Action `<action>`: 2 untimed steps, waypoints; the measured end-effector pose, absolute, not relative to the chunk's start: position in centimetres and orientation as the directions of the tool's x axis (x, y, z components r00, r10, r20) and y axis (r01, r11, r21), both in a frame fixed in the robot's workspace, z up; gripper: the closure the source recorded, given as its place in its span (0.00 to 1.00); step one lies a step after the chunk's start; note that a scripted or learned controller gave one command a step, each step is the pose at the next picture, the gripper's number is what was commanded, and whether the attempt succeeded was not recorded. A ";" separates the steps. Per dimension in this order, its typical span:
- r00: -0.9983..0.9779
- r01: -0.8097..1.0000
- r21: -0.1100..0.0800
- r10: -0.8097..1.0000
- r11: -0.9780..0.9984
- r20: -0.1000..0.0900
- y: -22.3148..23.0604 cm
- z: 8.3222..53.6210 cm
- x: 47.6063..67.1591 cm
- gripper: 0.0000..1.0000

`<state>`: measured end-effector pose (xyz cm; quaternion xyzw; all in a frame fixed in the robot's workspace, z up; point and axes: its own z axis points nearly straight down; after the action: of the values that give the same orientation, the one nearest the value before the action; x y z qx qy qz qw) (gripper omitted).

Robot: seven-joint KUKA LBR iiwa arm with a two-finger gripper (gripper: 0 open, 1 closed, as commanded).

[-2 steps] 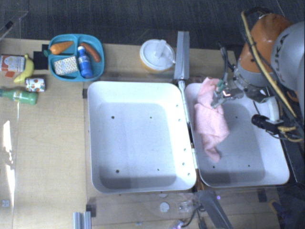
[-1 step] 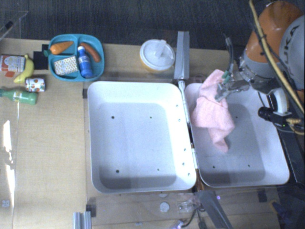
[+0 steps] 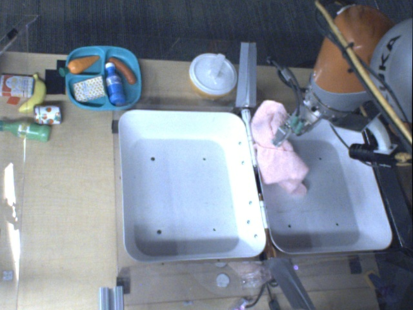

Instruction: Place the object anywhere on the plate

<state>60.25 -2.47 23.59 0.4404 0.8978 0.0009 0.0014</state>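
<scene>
Two white bins sit side by side; a pink cloth point(image 3: 279, 152) lies crumpled at the upper left of the right bin point(image 3: 335, 234). Right of centre, the gripper point(image 3: 282, 136) is pinched on the cloth's top fold.

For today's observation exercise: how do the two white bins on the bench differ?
The left bin shows bare floor, while the right bin holds a pink cloth at its left edge. The gripper is over the right bin, on the cloth; the left bin has no arm above it. Both are shallow, white and sit side by side.
</scene>
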 end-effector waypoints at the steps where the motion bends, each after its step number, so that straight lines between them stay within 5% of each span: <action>1: -0.873 0.489 0.003 0.489 0.873 -0.002 2.1 23.7 57.2 1.00; 2: -0.994 0.111 0.002 0.111 0.994 -0.004 7.5 22.7 55.5 1.00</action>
<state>55.45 7.48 22.70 0.0556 0.9985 0.0011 0.0021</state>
